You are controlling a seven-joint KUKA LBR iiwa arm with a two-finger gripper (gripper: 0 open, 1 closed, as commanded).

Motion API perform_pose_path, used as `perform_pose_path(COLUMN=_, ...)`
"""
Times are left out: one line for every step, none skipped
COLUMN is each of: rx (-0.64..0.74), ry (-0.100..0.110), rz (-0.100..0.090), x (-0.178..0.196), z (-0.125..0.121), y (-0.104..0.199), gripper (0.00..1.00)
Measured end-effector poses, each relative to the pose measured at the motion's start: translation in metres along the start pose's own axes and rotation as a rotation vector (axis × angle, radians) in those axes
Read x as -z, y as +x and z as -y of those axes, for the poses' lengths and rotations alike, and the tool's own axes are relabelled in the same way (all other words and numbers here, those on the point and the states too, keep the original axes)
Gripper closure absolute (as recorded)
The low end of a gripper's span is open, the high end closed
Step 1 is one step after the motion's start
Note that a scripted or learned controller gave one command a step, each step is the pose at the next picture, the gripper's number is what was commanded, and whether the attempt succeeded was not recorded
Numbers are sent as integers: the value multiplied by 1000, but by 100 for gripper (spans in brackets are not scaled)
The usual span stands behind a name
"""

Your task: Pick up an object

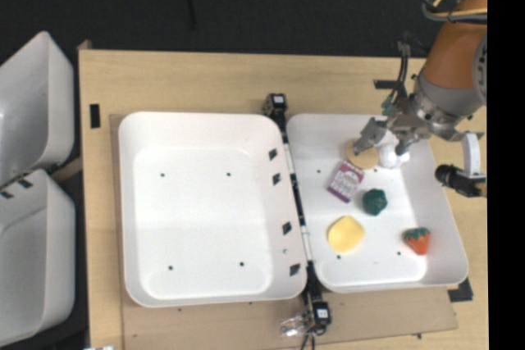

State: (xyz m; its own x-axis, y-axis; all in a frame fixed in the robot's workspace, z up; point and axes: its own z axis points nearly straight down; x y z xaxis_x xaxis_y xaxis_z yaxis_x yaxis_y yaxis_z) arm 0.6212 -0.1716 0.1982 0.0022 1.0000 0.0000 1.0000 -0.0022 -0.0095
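Purple packet (345, 180), green lump (375, 202), yellow lump (345, 234)

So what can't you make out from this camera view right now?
- Tan round object: partly covered by the gripper, so its shape is unclear, as is any grip on it.
- Purple packet: label too small to read.
- White piece below the gripper: object or gripper part, unclear.
- Arm: cut off by the right edge.

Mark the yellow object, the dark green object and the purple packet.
yellow object (345, 234), camera view, its middle
dark green object (375, 202), camera view, its middle
purple packet (345, 181), camera view, its face
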Motion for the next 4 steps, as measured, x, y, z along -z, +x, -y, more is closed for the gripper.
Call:
perform_pose_path(rx=5, ry=-1, rz=-1, x=-106, z=-12, y=35, gripper=0)
perform_pose_path(rx=2, ry=-4, rz=-1, x=-93, z=-13, y=32, gripper=100)
perform_pose_path(rx=12, ry=-12, rz=-3, x=5, z=10, y=158, gripper=100)
perform_pose_path(rx=-10, ry=-3, rz=5, x=-2, z=68, y=50, gripper=100)
